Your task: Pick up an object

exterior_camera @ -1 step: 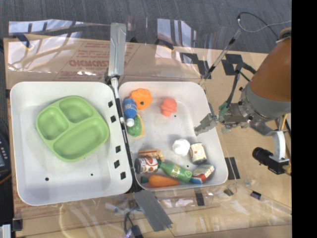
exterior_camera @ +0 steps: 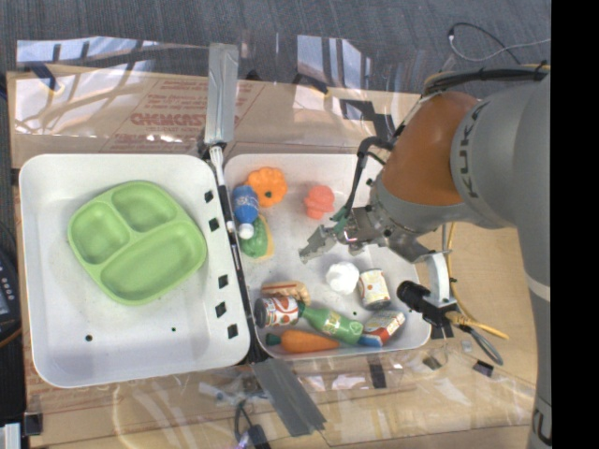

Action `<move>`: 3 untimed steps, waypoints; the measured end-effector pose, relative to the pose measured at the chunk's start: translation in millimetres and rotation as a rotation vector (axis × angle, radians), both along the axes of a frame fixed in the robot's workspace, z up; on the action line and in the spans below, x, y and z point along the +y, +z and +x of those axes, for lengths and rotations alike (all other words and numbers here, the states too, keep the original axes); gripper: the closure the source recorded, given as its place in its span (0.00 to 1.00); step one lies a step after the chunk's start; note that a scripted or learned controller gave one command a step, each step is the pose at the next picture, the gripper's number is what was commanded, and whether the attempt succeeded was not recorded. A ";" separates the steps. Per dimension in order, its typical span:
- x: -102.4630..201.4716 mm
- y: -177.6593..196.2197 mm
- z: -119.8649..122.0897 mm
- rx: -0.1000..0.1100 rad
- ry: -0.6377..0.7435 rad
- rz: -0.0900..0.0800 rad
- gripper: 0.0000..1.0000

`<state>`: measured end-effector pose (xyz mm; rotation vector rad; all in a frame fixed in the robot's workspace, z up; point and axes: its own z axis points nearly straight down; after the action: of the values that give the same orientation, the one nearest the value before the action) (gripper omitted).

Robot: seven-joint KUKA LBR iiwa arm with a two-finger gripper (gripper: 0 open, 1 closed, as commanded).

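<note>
My gripper (exterior_camera: 318, 237) hangs over the middle of the right bin (exterior_camera: 281, 165). Its fingers point left and stand open, with nothing between them. A salmon-red ball (exterior_camera: 320, 201) lies just above it. Below and to its right are a white lump (exterior_camera: 343, 277) and a small labelled cup (exterior_camera: 374, 288). An orange pumpkin (exterior_camera: 271, 183) sits at the bin's far side. Against the left wall stands a blue bottle (exterior_camera: 245, 204) with a yellow-green toy (exterior_camera: 255, 239) below it.
Along the right bin's near edge lie a can (exterior_camera: 279, 311), a green bottle (exterior_camera: 332, 324), a carrot (exterior_camera: 309, 342) and a red-and-white tube (exterior_camera: 386, 327). The left bin (exterior_camera: 56, 325) holds a green divided plate (exterior_camera: 138, 241). A ridge (exterior_camera: 225, 241) separates the bins.
</note>
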<state>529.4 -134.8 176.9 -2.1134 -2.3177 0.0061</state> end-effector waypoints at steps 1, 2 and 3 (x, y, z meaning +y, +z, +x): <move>-0.5 10.2 0.5 0.001 0.003 0.000 1.00; -0.5 10.2 0.5 0.000 0.004 -0.001 0.00; -55.0 6.2 43.3 -0.004 0.011 0.000 0.00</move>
<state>572.7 -189.8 183.2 -2.1021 -2.3320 0.0026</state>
